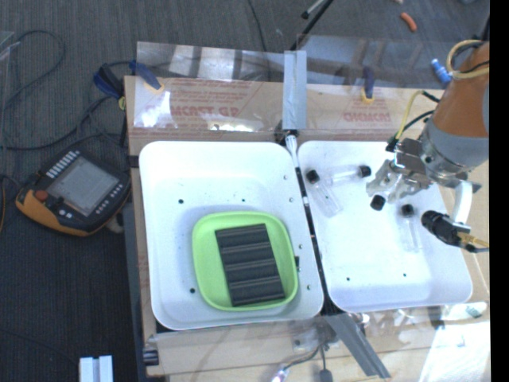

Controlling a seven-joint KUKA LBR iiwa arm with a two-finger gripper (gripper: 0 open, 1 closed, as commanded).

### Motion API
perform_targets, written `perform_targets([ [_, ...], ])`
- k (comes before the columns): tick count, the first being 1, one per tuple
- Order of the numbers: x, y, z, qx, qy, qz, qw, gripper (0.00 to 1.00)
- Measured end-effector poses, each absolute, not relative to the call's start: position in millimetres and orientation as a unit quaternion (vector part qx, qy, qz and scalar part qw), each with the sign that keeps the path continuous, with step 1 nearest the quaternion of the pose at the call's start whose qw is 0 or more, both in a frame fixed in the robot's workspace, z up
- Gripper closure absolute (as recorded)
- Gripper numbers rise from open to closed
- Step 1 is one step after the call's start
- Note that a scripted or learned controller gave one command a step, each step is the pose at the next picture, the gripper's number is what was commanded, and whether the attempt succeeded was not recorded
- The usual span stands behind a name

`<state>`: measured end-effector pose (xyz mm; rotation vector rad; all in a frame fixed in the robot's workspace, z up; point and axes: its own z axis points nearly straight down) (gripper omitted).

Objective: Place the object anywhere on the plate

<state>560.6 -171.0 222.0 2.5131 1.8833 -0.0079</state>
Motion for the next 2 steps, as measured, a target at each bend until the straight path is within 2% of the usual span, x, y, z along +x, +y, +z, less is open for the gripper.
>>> perform_targets([
  [1,534.5,-61.3,182.0,0.767,0.642,-0.0022,-0.002,1.0],
  [2,534.7,-61.9,182.3,0.767,0.642,-0.0019,-0.001,0.0],
])
